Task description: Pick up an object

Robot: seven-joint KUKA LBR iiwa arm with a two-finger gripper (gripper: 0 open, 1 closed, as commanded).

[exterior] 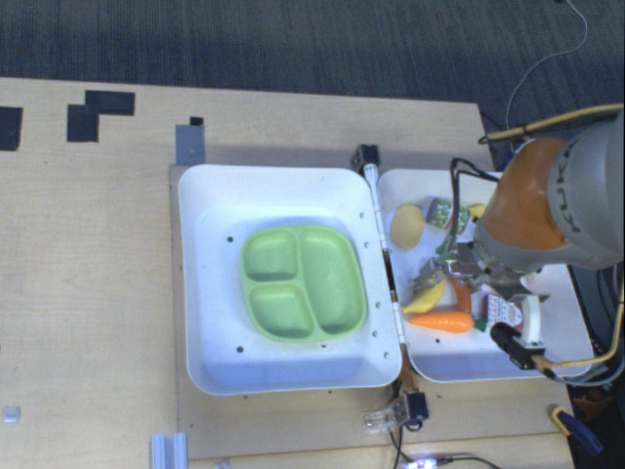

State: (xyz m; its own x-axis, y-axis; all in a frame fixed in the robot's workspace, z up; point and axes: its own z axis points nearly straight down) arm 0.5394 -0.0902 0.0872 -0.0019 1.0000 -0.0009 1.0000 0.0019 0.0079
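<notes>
The right bin (562, 345) holds several small objects. A tan round item (407, 225) lies near its back left, with a green and white packet (441, 213) beside it. Toward the front left lie a yellow banana (426, 300) and an orange carrot (441, 322). A red and white carton (499, 311) sits to their right. My gripper (437, 274) is low in this bin, right above the banana and just behind the carrot. The orange-banded wrist (522, 208) hides part of the bin behind it.
The left bin (210, 262) holds a green divided plate (303, 281). A ridge (384, 262) separates the two bins. Black cables (532, 360) trail from the arm over the right bin's front corner. Wooden bench (88, 291) extends to the left.
</notes>
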